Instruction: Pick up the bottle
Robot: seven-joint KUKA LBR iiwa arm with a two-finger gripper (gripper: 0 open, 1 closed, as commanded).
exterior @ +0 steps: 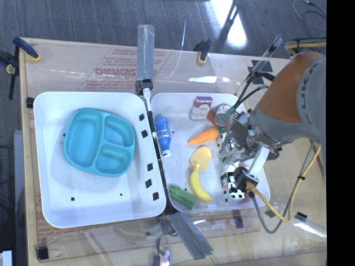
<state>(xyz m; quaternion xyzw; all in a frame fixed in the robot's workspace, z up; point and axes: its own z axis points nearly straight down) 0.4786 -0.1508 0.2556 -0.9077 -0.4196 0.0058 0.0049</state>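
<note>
Above right bin (pixel 176 201), jaws (pixel 230 148) unclear.

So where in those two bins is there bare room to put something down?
The left bin has bare floor all around the blue tray, widest along its near side. The right bin is crowded: bottle, carrot, banana and the claw fill it.
</note>
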